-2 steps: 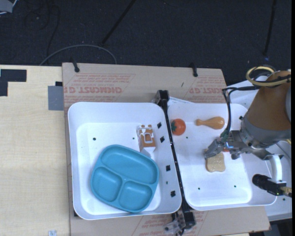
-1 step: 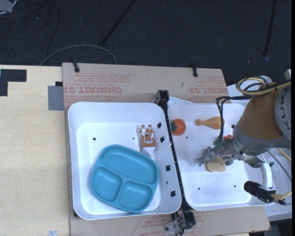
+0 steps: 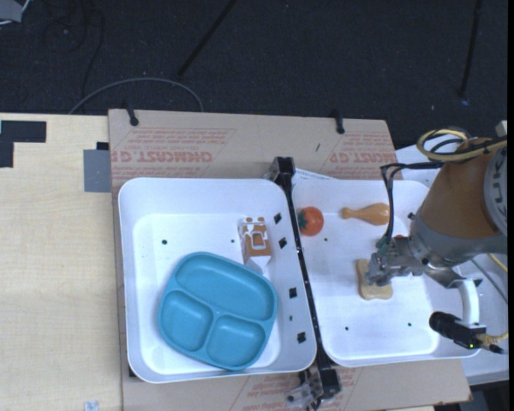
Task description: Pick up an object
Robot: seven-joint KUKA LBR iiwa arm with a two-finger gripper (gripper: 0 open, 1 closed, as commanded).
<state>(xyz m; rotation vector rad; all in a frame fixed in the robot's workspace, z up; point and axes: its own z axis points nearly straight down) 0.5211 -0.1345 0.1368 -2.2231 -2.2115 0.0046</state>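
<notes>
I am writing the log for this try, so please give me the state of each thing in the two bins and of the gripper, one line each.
blue divided plate: flat in the left bin, right way up.
small orange-and-white toy: in the left bin, beside the plate's far edge.
tomato: in the right bin, near the divider.
drumstick: lying flat in the right bin.
tan piece: in the right bin, beneath the gripper.
gripper: low over the tan piece; grip unclear.
</notes>
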